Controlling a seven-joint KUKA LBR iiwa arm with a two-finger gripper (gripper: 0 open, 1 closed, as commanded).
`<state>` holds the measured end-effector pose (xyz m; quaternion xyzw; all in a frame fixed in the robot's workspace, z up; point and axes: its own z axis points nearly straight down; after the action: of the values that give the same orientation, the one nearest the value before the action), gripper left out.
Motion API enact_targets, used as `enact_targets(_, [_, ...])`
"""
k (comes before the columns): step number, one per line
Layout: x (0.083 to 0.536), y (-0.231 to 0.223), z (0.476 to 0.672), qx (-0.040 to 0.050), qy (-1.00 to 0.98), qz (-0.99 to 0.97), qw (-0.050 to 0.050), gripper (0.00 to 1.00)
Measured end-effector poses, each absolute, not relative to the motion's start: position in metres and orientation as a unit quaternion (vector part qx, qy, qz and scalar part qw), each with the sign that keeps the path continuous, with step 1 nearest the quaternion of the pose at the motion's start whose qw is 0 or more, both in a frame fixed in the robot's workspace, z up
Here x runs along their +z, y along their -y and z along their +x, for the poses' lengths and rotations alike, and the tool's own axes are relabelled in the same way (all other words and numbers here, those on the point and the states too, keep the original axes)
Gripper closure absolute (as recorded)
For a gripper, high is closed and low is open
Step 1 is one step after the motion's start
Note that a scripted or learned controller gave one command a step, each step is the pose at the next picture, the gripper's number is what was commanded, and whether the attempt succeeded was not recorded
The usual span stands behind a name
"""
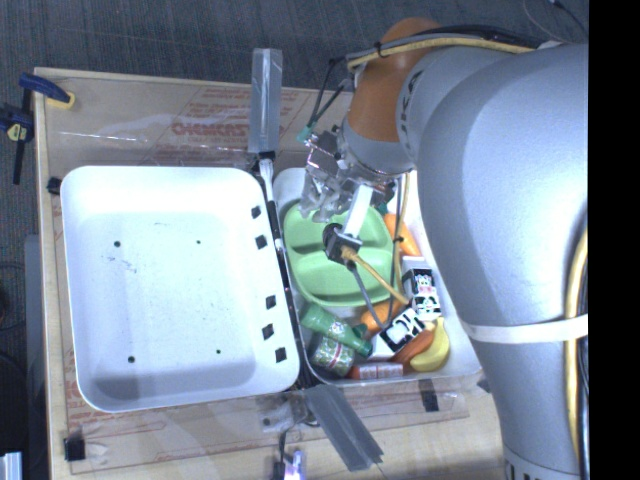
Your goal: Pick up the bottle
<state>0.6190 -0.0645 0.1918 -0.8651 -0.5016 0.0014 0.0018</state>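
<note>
The bottle (336, 337) lies on its side in the near end of the right bin (462, 364), below a green bowl (338, 258). It is green, glossy plastic with a patterned label; its long axis runs slantwise from upper left to lower right, and which end is the neck I cannot tell. The gripper (327, 203) hangs over the bowl's far rim; whether it is spread or pressed together I cannot tell. Beside the bottle lie a yellow rounded thing (430, 352) and a black-and-white box (418, 306). The left bin (160, 278) is smooth white plastic on a wooden worktop (150, 118)
</note>
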Motion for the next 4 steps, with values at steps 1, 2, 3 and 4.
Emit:
enact_targets(1, [0.443,0.099,0.652,0.0008,0.557,-0.830,0.001,1.00])
enact_targets(2, [0.441,0.018,0.656,0.0028,0.580,-0.814,0.003,1.00])
enact_targets(3, [0.383,-0.111,0.643,0.0038,0.397,-0.918,0.002,1.00])
enact_targets(4, [0.265,-0.138,0.626,0.0035,0.505,-0.863,0.001,1.00])
